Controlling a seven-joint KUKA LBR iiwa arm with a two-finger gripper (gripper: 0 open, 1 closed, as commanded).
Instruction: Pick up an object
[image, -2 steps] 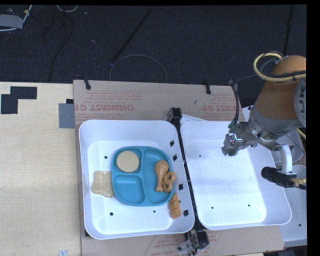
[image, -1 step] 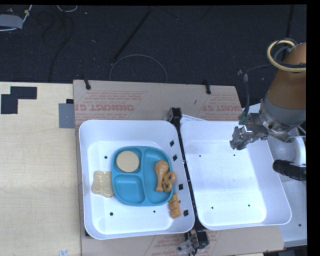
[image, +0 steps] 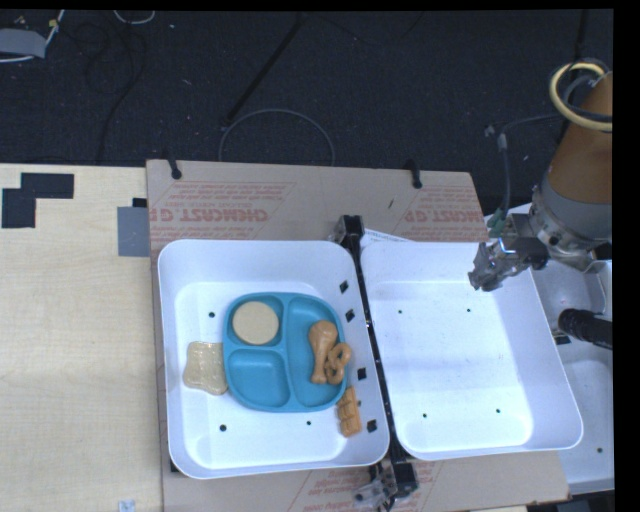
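A pale wood-grain tabletop (image: 70, 340) fills the left of the scene, with a few dark grey and black patches near its upper left. On it lies a brown cardboard sheet (image: 300, 205) printed with red lettering, and on that sit two shallow white bins side by side, joined by black clips along their shared edge.

The left bin (image: 190, 270) holds a blue divided tray (image: 265, 385). A round tan biscuit-like disc (image: 255, 322) sits in the tray's upper left compartment, and a knobbly brown pretzel-like piece (image: 328, 352) lies in its right compartment. A pale tan slab (image: 206, 368) (rather like a slice of toast) lies on the bin floor, touching the tray's left side. A small brown lumpy piece (image: 349, 412) lies just beside the tray's lower right corner.

The right bin (image: 470, 400) sits next to it, its floor white with small dark dots.

The grey arm comes in from the right, and its hand (image: 490, 268) hovers over the right bin's upper right corner, well apart from the food items. Whether the hand is spread or pressed together I cannot tell.

Behind the tabletop the floor is dark carpet (image: 300, 80) with thin cables looping across it.
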